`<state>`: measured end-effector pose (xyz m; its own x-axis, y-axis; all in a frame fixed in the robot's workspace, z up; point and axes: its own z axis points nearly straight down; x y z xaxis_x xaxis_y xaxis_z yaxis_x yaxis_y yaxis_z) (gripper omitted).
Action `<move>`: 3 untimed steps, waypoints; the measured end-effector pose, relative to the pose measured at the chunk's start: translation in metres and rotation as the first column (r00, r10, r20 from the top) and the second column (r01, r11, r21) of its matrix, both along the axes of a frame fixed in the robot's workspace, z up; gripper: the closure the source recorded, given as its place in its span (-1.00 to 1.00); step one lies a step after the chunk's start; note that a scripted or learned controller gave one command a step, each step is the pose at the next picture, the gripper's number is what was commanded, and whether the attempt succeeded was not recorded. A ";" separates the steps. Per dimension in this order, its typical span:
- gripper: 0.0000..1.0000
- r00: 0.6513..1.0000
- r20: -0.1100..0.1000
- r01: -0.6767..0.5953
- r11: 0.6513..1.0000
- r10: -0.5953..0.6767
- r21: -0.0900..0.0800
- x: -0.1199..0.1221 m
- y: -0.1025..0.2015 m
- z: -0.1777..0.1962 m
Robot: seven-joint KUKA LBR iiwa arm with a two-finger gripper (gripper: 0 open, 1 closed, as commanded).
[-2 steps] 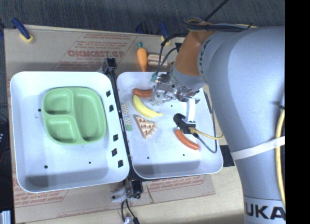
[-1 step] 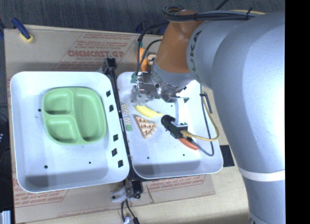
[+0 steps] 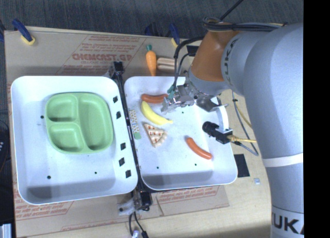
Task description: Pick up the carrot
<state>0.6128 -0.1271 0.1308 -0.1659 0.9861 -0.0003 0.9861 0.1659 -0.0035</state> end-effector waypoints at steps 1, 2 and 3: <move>1.00 0.962 0.003 -0.271 0.962 0.271 0.000 -0.013 -0.069 0.049; 1.00 0.997 0.003 0.081 0.997 -0.081 0.000 0.000 -0.034 0.041; 1.00 0.978 0.004 0.207 0.978 -0.207 0.000 -0.038 -0.085 0.164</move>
<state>0.5744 -0.2118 0.2944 0.0422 0.9991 -0.0014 0.9991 -0.0422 0.0004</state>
